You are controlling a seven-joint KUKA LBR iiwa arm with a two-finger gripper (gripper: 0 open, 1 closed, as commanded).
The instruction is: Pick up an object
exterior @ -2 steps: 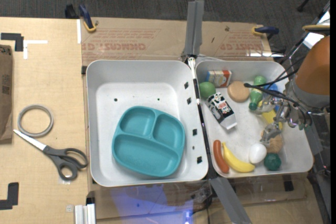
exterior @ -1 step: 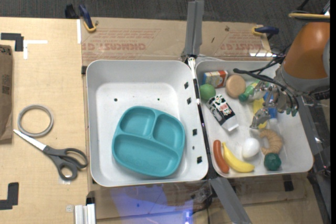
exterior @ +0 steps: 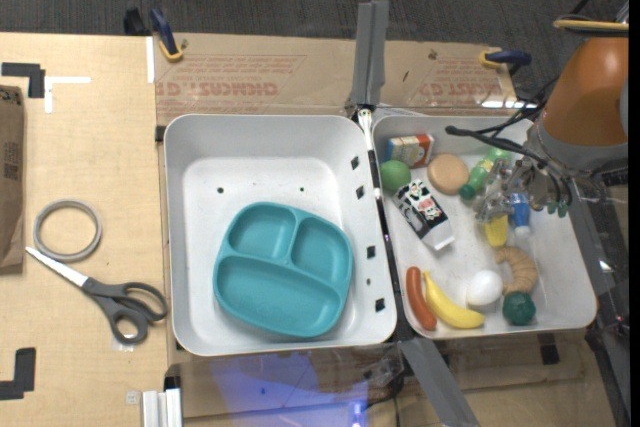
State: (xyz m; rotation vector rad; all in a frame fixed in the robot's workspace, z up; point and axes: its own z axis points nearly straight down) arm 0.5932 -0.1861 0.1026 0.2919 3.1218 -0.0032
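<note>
My claw [exterior: 503, 198] hangs over the right bin [exterior: 585, 290]; I cannot tell its state. Below it lies a yellow toy [exterior: 496, 233], probably light, hard and slippery: grip its middle.

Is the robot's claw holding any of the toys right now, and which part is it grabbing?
It cannot be told. The claw sits low among the toys in the right bin, near a small yellow piece, but nothing is clearly between its fingers.

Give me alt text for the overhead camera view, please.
A robot arm's end effector hangs over the right white bin of toy food, including a banana and an egg. The left white bin holds a teal divided plate.
</note>
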